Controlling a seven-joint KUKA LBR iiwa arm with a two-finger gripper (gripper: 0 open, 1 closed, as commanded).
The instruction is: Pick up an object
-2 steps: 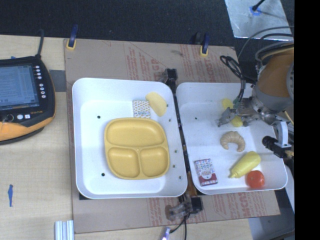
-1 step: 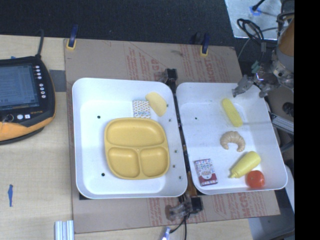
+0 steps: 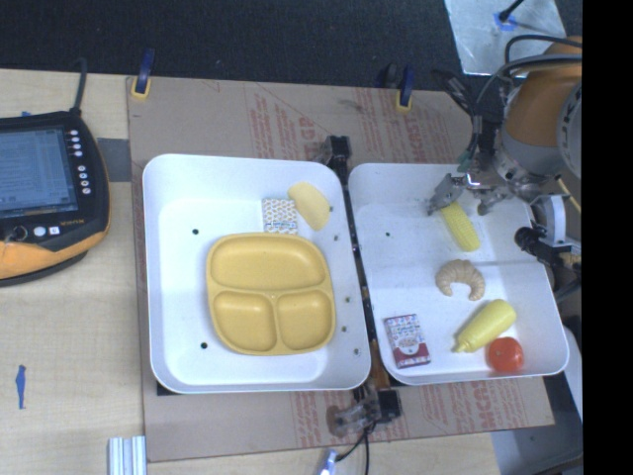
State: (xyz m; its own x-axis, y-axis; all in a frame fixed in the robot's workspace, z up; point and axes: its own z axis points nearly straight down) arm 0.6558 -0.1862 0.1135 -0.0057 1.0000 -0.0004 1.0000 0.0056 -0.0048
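surface: light wood, with brown cardboard under both bins, clamped at the far edge
room: dark floor beyond the far edge; teach pendant sat at left
left bin: yellow divided tray, small patterned packet, pale yellow piece
right bin: corn, croissant, red packet, yellow bottle, tomato
hand: at the right bin's far side, fingers spread, just above the corn's far end; nothing between them
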